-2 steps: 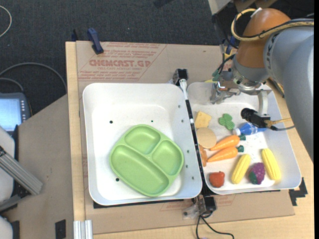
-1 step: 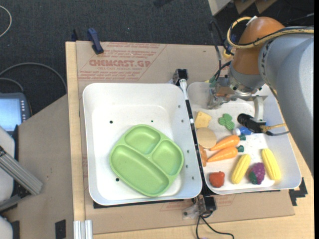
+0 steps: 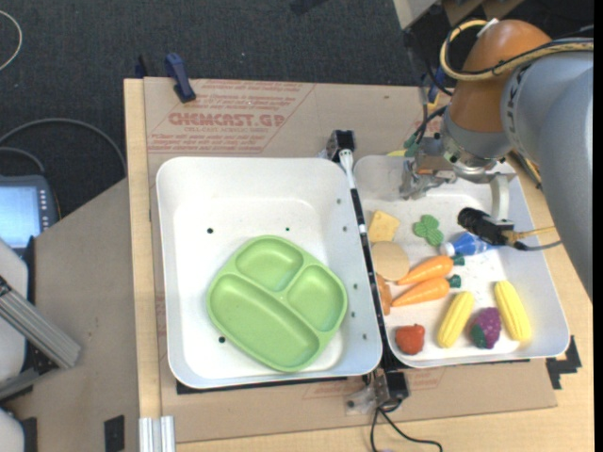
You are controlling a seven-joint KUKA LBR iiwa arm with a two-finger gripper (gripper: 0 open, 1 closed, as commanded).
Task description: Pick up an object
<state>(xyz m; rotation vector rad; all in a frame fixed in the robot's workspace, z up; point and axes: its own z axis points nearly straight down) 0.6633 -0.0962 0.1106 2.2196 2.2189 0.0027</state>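
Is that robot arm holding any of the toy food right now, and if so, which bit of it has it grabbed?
It cannot be told. The gripper hangs over the far end of the right bin, apart from the carrots and corn nearer the camera.

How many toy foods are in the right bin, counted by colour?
Yellow: 3, two corn cobs and a cheese wedge
Orange: 2 carrots
Green: 1 leafy piece
Red: 1 tomato-like piece
Purple: 1 grape bunch
Tan: 1 round piece
Total: 9
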